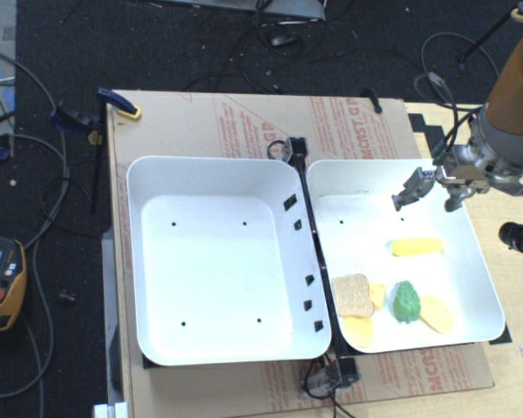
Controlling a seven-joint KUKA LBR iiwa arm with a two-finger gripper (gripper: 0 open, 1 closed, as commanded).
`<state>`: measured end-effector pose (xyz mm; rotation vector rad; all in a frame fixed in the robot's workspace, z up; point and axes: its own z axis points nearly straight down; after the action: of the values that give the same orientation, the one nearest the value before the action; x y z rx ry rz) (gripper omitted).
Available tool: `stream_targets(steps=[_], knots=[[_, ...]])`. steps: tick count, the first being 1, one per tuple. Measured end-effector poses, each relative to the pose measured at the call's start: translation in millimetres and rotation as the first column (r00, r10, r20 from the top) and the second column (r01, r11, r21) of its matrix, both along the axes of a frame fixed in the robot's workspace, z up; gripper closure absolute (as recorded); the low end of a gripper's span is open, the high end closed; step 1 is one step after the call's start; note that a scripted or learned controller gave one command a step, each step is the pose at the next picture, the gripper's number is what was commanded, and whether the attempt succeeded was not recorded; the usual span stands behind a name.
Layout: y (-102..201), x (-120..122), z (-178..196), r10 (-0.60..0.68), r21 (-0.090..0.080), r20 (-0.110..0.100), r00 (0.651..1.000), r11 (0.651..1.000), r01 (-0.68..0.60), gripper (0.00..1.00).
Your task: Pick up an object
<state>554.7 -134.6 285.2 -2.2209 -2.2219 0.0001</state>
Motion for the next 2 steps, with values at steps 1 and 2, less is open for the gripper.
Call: stream_targets(steps=[1,2], knots=[[-45,-44,-83,-0.005,0.001,-0.008,1.0,1.0,0.005,0.0],[-48,-6,-202,0.0,0.001,-0.006,1.0,1.0,0.0,0.0]])
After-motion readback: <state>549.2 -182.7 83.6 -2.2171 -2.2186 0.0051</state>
